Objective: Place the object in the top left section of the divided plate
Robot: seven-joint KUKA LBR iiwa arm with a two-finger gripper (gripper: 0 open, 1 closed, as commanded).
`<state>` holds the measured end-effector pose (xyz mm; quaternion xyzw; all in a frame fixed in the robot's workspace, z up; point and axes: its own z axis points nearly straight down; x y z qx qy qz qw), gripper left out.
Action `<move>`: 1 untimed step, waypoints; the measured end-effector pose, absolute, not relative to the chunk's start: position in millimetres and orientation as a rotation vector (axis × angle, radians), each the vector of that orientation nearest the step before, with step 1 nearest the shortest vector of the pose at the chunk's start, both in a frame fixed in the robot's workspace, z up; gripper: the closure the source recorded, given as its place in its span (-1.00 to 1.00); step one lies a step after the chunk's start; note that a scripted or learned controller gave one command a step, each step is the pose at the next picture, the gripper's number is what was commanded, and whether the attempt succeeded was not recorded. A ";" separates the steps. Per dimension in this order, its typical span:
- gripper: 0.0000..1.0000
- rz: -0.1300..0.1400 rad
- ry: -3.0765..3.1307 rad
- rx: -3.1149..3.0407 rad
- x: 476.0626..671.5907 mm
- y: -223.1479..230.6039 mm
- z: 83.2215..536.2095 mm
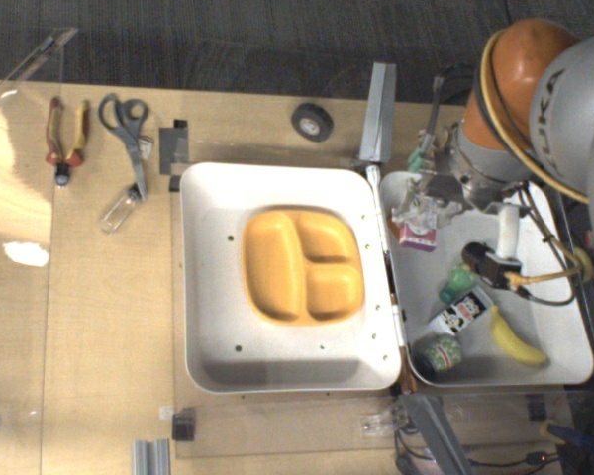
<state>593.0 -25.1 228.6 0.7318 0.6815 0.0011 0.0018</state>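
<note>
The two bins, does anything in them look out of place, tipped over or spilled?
Nothing is spilled or damaged. The yellow divided plate sits squarely in the left bin. In the right bin, the banana, a small carton and a green can lie jumbled, the carton on its side, as loose items would.

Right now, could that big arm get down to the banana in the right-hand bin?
Probably yes. The banana lies uncovered near the right bin's front edge, apart from the other items, and the arm already hangs over that bin.
</note>
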 end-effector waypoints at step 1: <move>1.00 0.006 2.280 2.158 598.7 53.4 216.0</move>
